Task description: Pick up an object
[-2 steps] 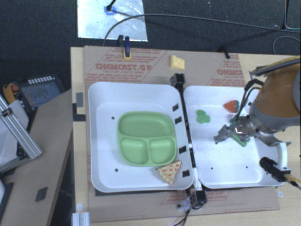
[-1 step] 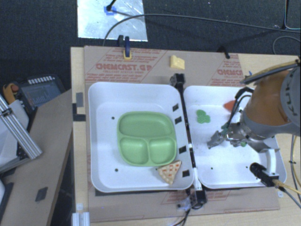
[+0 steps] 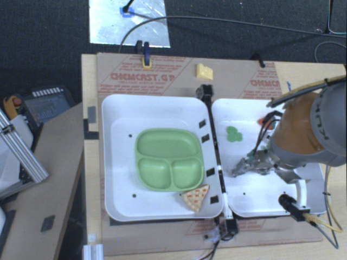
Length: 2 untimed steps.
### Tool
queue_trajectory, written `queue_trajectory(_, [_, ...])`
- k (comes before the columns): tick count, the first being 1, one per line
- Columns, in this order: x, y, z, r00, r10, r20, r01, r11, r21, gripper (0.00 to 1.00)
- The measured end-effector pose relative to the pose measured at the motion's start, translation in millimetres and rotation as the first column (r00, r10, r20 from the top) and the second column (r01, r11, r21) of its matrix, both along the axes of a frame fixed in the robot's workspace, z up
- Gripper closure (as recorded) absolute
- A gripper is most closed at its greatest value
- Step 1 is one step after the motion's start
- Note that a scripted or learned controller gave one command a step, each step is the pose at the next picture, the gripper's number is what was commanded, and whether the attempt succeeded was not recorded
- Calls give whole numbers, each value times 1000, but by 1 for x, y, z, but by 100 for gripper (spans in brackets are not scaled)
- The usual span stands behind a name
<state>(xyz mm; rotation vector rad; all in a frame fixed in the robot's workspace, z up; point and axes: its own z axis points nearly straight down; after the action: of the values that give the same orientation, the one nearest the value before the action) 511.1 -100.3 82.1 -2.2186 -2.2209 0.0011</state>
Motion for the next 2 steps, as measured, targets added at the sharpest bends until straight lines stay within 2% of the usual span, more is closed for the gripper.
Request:
queue_trajectory(1, [1,0,13,1000,1,5,-1,1000,-2,100])
queue_trajectory(2, [3,4,57,1000,3,7,-3,1000,-2,100])
